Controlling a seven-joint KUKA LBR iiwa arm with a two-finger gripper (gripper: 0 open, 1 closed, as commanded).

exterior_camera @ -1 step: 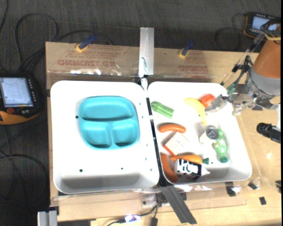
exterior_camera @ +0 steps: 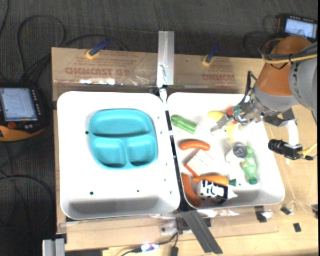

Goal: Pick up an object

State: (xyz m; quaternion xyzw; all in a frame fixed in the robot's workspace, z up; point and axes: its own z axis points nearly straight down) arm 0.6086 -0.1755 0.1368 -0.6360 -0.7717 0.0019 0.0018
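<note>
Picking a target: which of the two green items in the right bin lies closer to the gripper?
The green bottle, lower right beside a grey cap, lies nearer the gripper. The other green piece sits by the bin's left wall.

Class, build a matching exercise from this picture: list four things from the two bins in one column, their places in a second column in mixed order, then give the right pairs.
Things:
1. blue tray
2. green bottle
3. orange sausage
4. pincer

Places:
A. right bin, near its right wall
B. over the right bin's far part, by a yellow item
C. left bin, middle
D. right bin, near the divider between the bins

Pairs: 1-C, 2-A, 3-D, 4-B
</note>
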